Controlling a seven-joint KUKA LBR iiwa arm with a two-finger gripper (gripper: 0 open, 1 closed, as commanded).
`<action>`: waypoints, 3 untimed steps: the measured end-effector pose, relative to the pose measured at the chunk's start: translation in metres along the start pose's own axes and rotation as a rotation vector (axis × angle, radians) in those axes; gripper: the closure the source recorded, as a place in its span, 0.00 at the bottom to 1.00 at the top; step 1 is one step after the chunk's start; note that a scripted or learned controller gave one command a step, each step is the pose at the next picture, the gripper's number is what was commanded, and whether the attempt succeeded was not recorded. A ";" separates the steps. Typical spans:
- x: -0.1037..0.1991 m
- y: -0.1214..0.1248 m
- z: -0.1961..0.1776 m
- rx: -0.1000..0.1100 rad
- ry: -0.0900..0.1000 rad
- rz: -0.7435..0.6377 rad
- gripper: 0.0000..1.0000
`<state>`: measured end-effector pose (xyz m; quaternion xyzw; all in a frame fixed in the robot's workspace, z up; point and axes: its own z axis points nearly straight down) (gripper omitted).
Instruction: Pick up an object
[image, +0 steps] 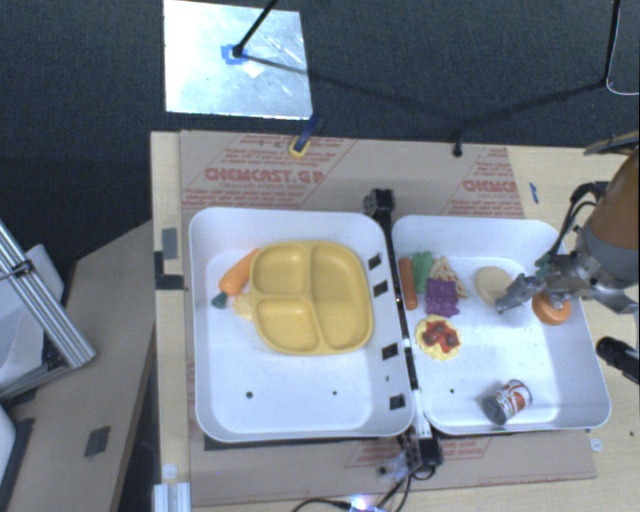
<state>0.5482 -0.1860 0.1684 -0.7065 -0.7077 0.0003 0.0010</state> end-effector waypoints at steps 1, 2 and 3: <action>0.009 0.005 0.055 0.001 0.001 -0.002 0.00; 0.009 0.008 0.079 -0.007 -0.001 -0.001 0.00; 0.006 0.010 0.067 -0.021 -0.013 0.000 1.00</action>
